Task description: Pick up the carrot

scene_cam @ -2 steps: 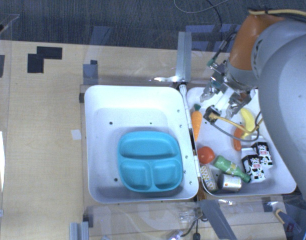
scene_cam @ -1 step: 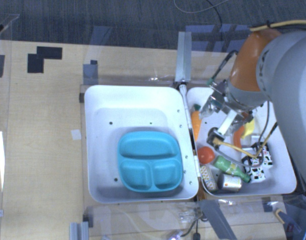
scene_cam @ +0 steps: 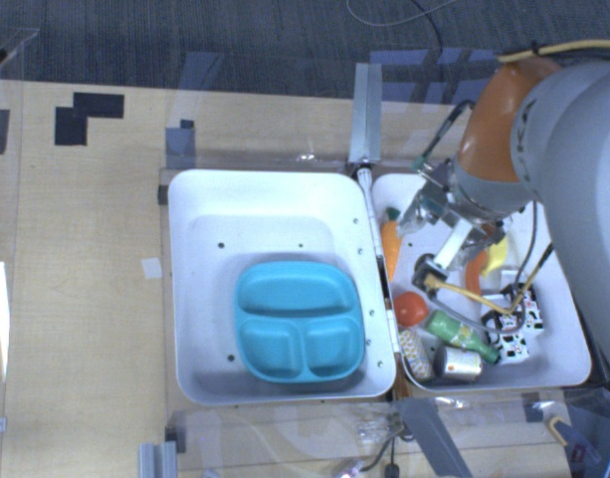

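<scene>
1. Leaning in from the right, the grey arm [scene_cam: 573,147] hangs over the right bin [scene_cam: 573,361], with its orange band [scene_cam: 496,118] above the bin's far end.
2. From where I stand, the gripper [scene_cam: 422,210] sits low over the far left part of that bin. Whether it is parted or closed, I cannot tell.
3. The carrot [scene_cam: 389,246] lies lengthwise against the right bin's left wall, in the far half. It is just beside the gripper, to its left, and I cannot make out whether the two touch.
4. A red tomato [scene_cam: 411,308] rests nearer along the same wall, close to the carrot's near end.
5. A green bottle [scene_cam: 462,332] lies tilted just right of the tomato, and a silver can [scene_cam: 462,363] sits beside it at the near edge.
6. A yellow piece [scene_cam: 497,257] and a black-and-white checked item [scene_cam: 518,332] lie further right, partly under the arm.
7. The left bin [scene_cam: 200,207] holds a blue divided plate [scene_cam: 300,319] in its near half, across the wall from the carrot.
</scene>
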Controlling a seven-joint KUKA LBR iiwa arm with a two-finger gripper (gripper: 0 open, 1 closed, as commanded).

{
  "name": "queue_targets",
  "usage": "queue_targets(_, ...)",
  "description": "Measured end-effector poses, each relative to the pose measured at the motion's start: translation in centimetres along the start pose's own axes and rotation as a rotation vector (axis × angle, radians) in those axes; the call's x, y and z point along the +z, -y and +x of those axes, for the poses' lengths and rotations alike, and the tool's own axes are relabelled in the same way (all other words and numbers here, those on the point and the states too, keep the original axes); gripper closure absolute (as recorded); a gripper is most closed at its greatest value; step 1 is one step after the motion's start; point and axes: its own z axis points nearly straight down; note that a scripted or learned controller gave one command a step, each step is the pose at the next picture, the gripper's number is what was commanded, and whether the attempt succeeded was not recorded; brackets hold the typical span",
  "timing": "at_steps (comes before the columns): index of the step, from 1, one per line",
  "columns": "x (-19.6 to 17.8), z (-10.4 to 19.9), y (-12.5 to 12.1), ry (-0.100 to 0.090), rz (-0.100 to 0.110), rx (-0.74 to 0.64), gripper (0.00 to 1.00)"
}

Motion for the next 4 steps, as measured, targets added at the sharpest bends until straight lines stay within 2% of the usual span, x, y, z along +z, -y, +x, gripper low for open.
queue_targets(1, -0.3, 0.0, 0.0, 0.0, 0.0, 0.116, 0.0)
queue_targets(2, 2.8, -5.0, -3.2, 0.0, 0.001, 0.382, 0.0)
queue_targets(3, 1.6, -4.8, -3.2, -0.002, 0.0, 0.371, 1.0)
queue_targets(4, -9.6, -4.6, -1.0, -0.002, -0.003, 0.465, 1.0)
